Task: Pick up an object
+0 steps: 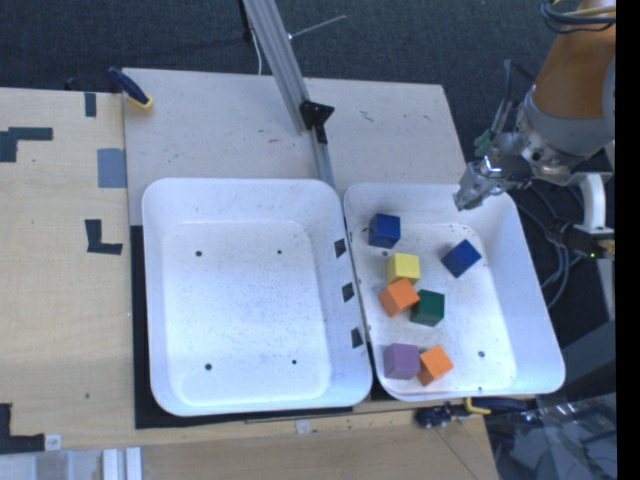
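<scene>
The bench (60, 268) carries two shallow white bins side by side. The left bin (250, 200) is the wider one, and its floor has only small dark dots. The right bin (525, 268) holds seven small cubes. The arm (575, 78), grey with an orange part, comes in from the right, and its claw (472, 196) hangs over the upper right rim of the right bin, with nothing visible between its tips; whether the tips are apart or together I cannot tell. Among the cubes, one blue cube (384, 230) lies near the upper left, a second blue cube (461, 258) nearest to the claw, a yellow cube (405, 266) touching an orange cube (399, 296), a green cube (429, 307) just beside it, and a purple cube (402, 360) touching a smaller orange cube (435, 364).
</scene>
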`<state>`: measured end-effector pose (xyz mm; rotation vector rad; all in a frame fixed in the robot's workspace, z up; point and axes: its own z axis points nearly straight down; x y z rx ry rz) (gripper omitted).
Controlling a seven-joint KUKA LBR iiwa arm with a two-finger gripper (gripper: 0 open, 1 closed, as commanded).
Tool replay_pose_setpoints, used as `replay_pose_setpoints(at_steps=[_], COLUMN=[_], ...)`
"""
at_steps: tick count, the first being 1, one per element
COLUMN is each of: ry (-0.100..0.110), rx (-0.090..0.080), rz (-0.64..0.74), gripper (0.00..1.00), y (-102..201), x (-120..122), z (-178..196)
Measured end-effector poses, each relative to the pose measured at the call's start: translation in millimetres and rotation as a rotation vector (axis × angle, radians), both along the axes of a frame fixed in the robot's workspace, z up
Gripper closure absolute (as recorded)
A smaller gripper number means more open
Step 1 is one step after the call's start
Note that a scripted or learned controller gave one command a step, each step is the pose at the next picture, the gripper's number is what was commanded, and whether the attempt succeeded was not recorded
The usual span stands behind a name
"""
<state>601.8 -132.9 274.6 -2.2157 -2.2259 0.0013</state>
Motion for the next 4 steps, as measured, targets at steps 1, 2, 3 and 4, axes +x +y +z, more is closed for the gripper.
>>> replay_pose_setpoints(at_steps=[1,2,3,4], ry=[0.002,0.002,0.001,0.002], rx=[0.002,0.001,0.002,0.0], rz=[0.002,0.001,0.004,0.001], gripper=[1.0,1.0,1.0,1.0], y=[55.3,98.5,154.0,196.6], x=[-6.8,-12.8,-23.2,-29.2], z=[-19.3,-29.6,-24.2,-36.7])
